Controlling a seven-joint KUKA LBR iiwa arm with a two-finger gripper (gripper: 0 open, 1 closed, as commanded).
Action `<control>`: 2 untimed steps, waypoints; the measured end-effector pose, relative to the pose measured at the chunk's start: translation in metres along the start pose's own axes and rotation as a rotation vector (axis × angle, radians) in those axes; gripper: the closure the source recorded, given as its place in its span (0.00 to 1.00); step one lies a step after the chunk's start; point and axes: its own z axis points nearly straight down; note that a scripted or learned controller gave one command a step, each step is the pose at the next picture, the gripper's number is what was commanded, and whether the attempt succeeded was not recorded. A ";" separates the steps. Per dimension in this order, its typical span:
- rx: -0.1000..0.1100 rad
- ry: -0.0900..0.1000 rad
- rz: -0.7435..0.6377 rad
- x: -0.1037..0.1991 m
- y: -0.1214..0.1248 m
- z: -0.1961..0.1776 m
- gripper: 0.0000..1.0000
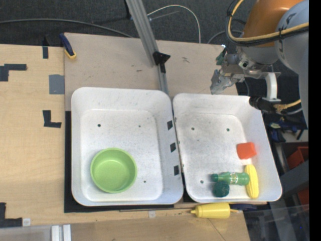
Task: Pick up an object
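Near edge of right bin: green bottle beside yellow banana, touching; orange block behind, apart, thus easiest target. Far: hand above bin's back rim, open/closed state cannot tell. Descend vertically, centred on block.

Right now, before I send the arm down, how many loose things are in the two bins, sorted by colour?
Green: 3 - bowl in the left bin, bottle and small dark green piece in the right bin
Orange: 1 - block
Yellow: 1 - banana-like piece
Total: 5
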 end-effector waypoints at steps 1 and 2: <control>0.000 0.000 0.000 0.047 0.005 -0.003 1.00; 0.002 -0.001 0.000 0.103 0.001 0.012 1.00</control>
